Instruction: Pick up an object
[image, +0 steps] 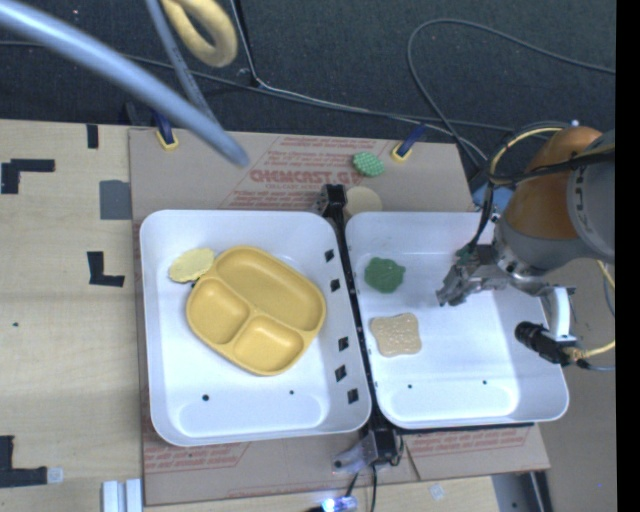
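In the right bin (530, 400) lie a green broccoli-like piece (384, 274) and a tan waffle-textured square (396, 334). My gripper (455, 288) hangs over the right bin's middle, to the right of the green piece and up-right of the tan square, apart from both. The grey arm with its orange band (555, 190) reaches in from the right. Nothing shows between the fingers. In the left bin (160, 400) a yellow divided tray (255, 308) lies with a pale yellow flat piece (190, 264) at its upper left corner.
A small green textured piece (367, 163) and a pale round piece (362, 199) lie on the cardboard behind the bins. Black clips run along the divider (345, 300) between bins. Cables cross the dark floor at the back. A grey pole (120, 70) slants across the upper left.
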